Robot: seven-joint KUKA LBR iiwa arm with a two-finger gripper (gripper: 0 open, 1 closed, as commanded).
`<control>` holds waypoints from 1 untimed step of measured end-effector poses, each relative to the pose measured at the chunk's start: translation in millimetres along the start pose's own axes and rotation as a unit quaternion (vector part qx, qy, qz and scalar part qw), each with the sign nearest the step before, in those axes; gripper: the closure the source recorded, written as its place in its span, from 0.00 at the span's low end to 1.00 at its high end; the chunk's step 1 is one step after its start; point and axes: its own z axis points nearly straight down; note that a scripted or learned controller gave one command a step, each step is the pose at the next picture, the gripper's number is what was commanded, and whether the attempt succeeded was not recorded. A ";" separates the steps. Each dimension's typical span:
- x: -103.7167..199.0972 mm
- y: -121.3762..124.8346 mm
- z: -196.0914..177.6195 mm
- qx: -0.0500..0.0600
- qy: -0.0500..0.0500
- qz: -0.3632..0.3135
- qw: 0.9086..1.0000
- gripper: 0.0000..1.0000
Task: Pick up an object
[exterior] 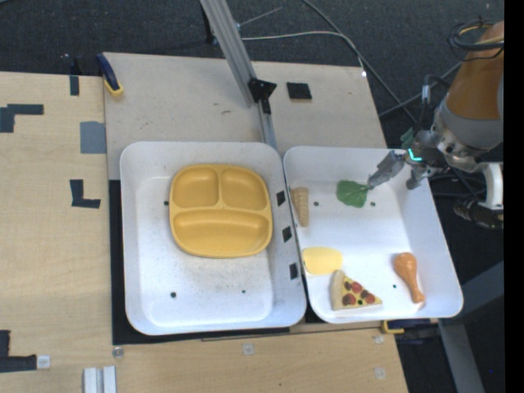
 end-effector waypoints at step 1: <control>0.0 0.4 -0.8 -0.001 0.000 0.000 1.000 0.00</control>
